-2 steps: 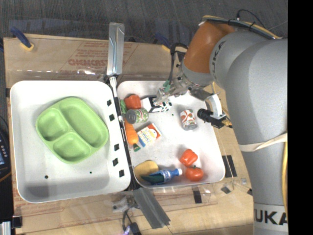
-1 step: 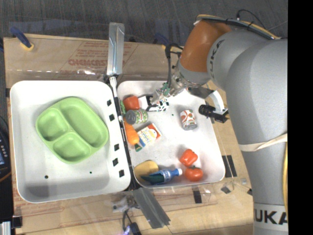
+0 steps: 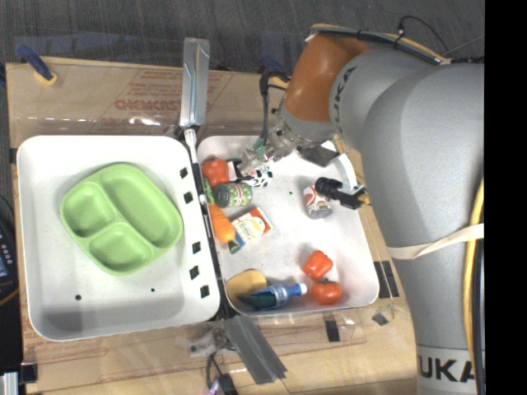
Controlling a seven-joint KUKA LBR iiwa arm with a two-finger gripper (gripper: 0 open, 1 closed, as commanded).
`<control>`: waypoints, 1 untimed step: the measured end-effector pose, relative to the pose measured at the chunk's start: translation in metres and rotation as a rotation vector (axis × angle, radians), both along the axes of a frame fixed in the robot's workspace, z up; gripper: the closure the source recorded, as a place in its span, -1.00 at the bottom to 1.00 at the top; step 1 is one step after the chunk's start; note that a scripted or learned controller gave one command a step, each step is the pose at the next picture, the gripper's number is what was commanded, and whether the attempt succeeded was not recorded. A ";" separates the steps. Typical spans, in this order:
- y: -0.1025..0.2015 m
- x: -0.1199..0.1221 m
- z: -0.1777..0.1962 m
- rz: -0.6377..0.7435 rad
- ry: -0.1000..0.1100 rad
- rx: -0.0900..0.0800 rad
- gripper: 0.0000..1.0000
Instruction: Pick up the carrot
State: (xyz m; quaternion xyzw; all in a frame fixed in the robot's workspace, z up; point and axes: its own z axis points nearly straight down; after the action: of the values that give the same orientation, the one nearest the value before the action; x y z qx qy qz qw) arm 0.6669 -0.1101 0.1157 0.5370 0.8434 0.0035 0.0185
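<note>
The carrot [image 3: 221, 225] is a short orange piece lying against the left wall of the right bin [image 3: 362, 253], between a green can [image 3: 233, 194] and a small juice carton [image 3: 252, 225]. My gripper [image 3: 258, 163] hangs low over the far left part of the same bin, above and to the right of the carrot and clear of it. It is close to a red-orange round fruit [image 3: 216, 171] and the green can. I see nothing held in it.
The left bin [image 3: 41, 286] holds a green divided plate [image 3: 122, 216]. In the right bin lie a small can [image 3: 316, 202], a red pepper [image 3: 318, 264], a tomato [image 3: 327, 292], a blue bottle [image 3: 280, 293] and a yellow piece [image 3: 245, 284]. The arm covers the bin's far right.
</note>
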 end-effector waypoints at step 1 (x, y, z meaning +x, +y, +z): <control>-0.019 -0.009 0.018 0.168 0.034 0.009 1.00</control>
State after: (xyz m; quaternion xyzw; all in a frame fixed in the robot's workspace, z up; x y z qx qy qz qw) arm 0.6576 -0.1291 0.1339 0.4644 0.8856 -0.0003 0.0012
